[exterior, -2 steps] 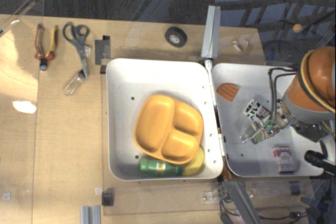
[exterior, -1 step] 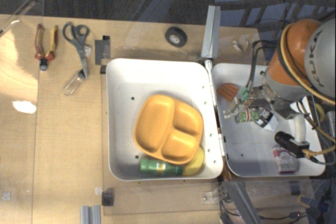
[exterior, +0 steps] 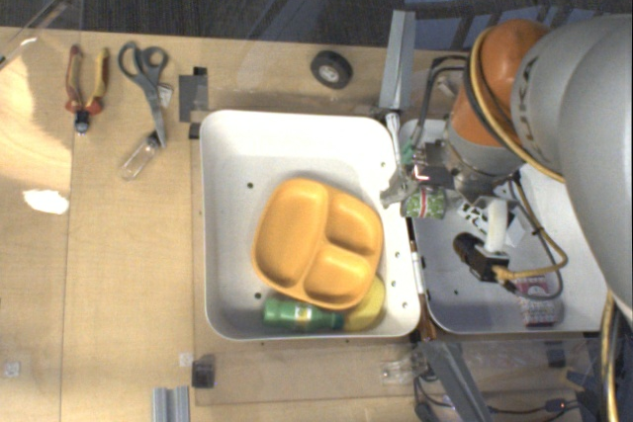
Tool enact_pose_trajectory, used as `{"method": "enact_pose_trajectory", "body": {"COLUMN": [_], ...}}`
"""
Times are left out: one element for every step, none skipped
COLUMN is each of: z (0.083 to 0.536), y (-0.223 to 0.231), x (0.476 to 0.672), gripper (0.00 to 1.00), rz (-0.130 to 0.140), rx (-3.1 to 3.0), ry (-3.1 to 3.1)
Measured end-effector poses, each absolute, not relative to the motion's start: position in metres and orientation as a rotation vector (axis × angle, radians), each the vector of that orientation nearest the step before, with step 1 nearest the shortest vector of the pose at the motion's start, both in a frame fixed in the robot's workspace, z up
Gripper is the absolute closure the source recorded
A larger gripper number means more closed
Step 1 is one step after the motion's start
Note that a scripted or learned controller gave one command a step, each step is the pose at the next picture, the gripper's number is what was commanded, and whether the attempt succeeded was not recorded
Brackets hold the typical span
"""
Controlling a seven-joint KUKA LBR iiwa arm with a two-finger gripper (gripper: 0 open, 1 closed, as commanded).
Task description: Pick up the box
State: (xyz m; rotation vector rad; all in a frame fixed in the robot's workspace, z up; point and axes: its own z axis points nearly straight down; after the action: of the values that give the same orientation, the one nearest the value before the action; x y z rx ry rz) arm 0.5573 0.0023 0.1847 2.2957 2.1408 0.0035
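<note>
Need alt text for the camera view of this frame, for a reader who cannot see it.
A grey robot arm with an orange band reaches from the right, its gripper low over the divide between two white bins. The left bin holds a yellow divided tray overlapping a green bottle. Scissors and pliers lie on the wooden bench.

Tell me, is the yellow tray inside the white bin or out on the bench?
Inside. The yellow tray lies in the left white bin, within its rim, partly covering a green thing.
</note>
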Motion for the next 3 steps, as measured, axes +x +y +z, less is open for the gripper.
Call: {"method": "enact_pose_trajectory", "body": {"z": [0.244,0.234,0.319], "y": [0.077,-0.002,-0.044], "x": [0.5,0.488,0.489], "gripper": [1.0,1.0,1.0], "rz": [0.005,0.001,0.007], "rx": [2.425,2.474,2.12], "ry": [1.994,1.935,2.311]}}
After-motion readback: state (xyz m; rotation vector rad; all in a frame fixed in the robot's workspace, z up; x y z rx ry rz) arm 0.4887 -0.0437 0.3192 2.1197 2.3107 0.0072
